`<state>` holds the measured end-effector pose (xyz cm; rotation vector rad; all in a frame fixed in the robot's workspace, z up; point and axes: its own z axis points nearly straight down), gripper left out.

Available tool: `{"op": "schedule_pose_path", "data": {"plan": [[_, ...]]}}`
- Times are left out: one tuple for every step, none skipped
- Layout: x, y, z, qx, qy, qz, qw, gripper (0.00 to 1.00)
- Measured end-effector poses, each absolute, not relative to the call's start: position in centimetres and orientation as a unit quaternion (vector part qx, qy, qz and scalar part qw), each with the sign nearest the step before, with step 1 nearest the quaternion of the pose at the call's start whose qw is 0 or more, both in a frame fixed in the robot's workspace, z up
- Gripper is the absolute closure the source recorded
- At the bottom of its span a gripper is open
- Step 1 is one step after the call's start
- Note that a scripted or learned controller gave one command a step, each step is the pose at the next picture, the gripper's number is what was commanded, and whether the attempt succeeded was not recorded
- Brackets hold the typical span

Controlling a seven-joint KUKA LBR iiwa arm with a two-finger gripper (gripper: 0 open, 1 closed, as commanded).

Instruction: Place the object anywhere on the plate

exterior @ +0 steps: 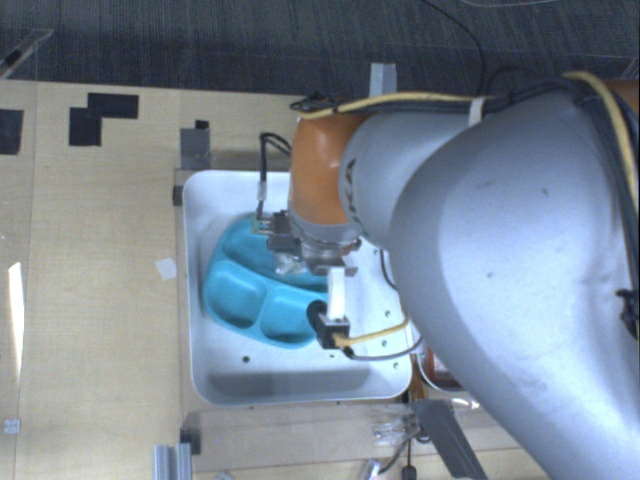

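One blue plate (245, 293), split into compartments, lies in the white bin (200, 268), and we see the gripper (310, 263) hanging over its right edge. We cannot tell the tool's state, and the object is perhaps hidden beneath the wrist. Most of the plate's room runs leftward from the tool, with the bin wall close beyond.

Plate (245, 293) — glossy blue plastic (smooth); bin (215, 368) — matt white.

We see our big grey arm (500, 258) reach in from the right, its orange band (315, 178) above the hand (305, 258), pointing down.
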<state>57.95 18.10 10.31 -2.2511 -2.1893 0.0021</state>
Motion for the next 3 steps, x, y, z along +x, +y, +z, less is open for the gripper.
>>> {"op": "schedule_pose_path", "data": {"plan": [[53.6, 13.9, 9.7, -0.671, -0.741, -0.0163, -0.011, 1.0], [55.0, 18.2, 15.9, -0.639, -0.769, 0.0001, 0.0, 1.0], [55.0, 18.2, 15.9, -0.639, -0.769, 0.0004, 0.001, 0.0]]}}
